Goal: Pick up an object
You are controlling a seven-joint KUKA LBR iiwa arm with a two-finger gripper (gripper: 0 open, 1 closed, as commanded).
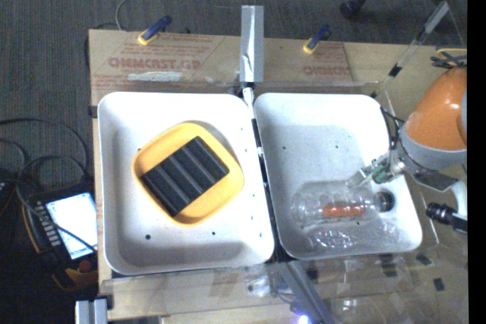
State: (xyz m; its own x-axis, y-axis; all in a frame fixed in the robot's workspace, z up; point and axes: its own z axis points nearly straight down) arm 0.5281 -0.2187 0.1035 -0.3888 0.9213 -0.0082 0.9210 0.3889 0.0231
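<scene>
Risk entry: clear plastic bottle [334, 207], lying on its side in the lower part of the right bin [319, 125], orange item visible inside it, with crumpled clear plastic [345, 239] just below. We place the gripper [377, 174] at the bottle's right end, near or touching it, and cannot tell how its jaws stand. We judge a round, slick bottle likely to roll or slip from a pinch; yellow-and-black pad [188, 172] in left bin [121, 125] sits well apart.
</scene>
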